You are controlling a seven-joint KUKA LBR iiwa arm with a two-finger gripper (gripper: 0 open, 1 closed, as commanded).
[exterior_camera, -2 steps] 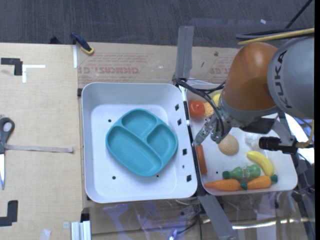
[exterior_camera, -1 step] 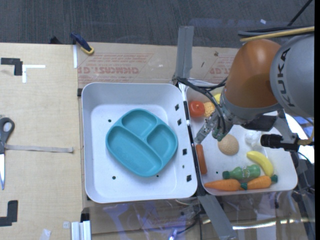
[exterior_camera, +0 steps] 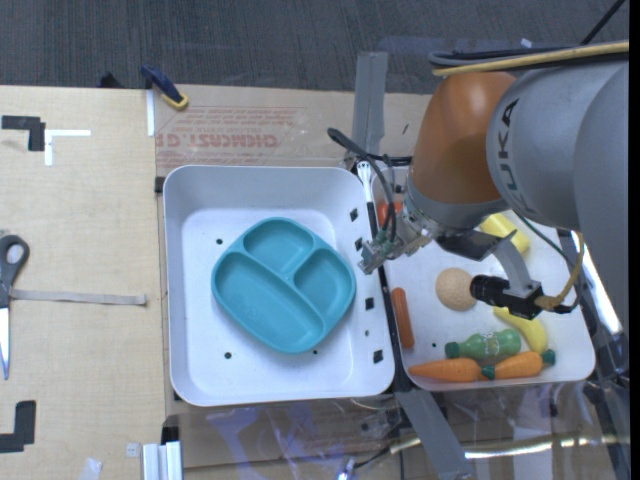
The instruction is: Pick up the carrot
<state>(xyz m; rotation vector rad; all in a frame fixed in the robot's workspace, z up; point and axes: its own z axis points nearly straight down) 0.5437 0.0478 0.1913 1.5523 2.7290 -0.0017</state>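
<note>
1. We see the carrot (exterior_camera: 444,370) lying flat along the near edge of the right bin (exterior_camera: 565,368), its length running left to right, with nothing gripping it.
2. A second orange piece (exterior_camera: 519,365) lies just to its right on the same edge; we cannot tell whether it is another carrot.
3. A green bottle-like item (exterior_camera: 487,346) rests just behind and between these two, touching or nearly touching them.
4. A yellow banana (exterior_camera: 530,330) lies beside the green item's right end, and a tan round object (exterior_camera: 455,289) sits further back, near the bin's middle.
5. A thin orange-red stick-shaped item (exterior_camera: 402,317) lies along the bin's left wall, just above the carrot's left end.
6. The gripper (exterior_camera: 375,253) hangs over the divide between the bins, well apart from the carrot; we cannot tell how its tips stand.
7. The arm (exterior_camera: 520,138) covers much of the right bin's rear.
8. The left bin (exterior_camera: 190,298) holds a blue divided plate (exterior_camera: 284,285).
</note>
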